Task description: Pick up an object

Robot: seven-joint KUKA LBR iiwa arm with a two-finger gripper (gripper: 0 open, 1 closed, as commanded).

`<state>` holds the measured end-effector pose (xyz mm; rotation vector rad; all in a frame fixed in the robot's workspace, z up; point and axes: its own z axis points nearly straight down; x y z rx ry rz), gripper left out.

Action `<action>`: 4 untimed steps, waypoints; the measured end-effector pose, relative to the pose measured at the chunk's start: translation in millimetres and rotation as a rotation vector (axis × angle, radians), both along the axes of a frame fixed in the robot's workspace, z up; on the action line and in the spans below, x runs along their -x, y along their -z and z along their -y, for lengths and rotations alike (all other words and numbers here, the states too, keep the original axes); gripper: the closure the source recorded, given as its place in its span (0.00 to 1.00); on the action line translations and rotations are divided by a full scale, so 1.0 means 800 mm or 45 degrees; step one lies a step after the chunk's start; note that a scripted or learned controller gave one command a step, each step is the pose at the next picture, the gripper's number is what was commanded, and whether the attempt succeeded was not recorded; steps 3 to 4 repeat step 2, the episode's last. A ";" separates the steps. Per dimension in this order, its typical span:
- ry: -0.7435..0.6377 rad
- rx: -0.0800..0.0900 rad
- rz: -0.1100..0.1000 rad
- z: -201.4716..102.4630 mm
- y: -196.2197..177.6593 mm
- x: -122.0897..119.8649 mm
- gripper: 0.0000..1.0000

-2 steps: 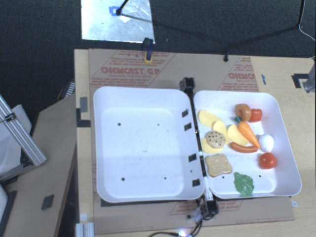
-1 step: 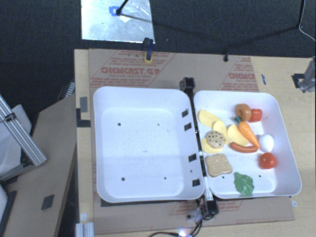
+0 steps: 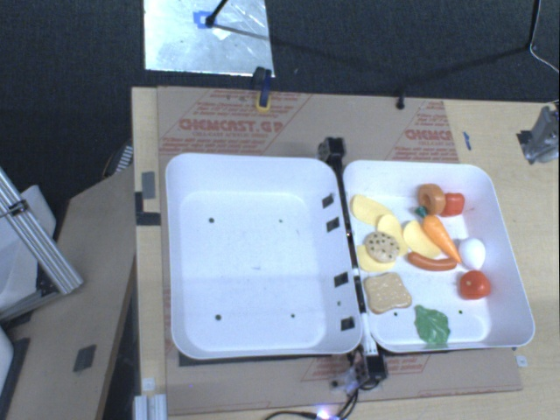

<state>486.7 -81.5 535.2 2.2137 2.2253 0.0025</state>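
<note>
Toy food lies heaped in the right bin point(image 3: 479, 324), all of it down and to the left of the gripper point(image 3: 544, 136), which hangs at the bench's point(image 3: 516, 121) far right side, outside the bin wall. Whether the gripper is open or closed cannot be told at this angle.

No pick has begun. The nearest loose candidates are the tomato point(image 3: 473, 284) and the egg point(image 3: 472, 253), both on the gripper's side of the pile. The tomato sits apart from its neighbours and looks the safer choice. The egg rests just beside the carrot point(image 3: 440, 237) and the sausage point(image 3: 431, 262), so a descent there risks nudging all three. Farther from the gripper, the cookie point(image 3: 381, 247) and the toast point(image 3: 387, 293) lie flat and would likely be hard to get under; the green leaf point(image 3: 431, 325) lies alone near the bin's front. A straight drop over one rounded piece, closing across its narrow width, seems the best bet.

The left bin point(image 3: 254, 261) stands beyond the pile, touching the right one along a hinged seam. Both rest on printed cardboard point(image 3: 236, 125) over the wooden bench. Dark carpet point(image 3: 70, 59) surrounds it, with a foil sheet point(image 3: 206, 24) behind and a metal frame point(image 3: 35, 243) at the far side.
</note>
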 end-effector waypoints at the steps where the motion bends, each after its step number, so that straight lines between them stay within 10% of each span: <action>1: 0.000 -0.001 0.000 -0.015 0.000 0.000 1.00; 4: 0.000 -0.001 0.000 -0.031 0.000 0.000 1.00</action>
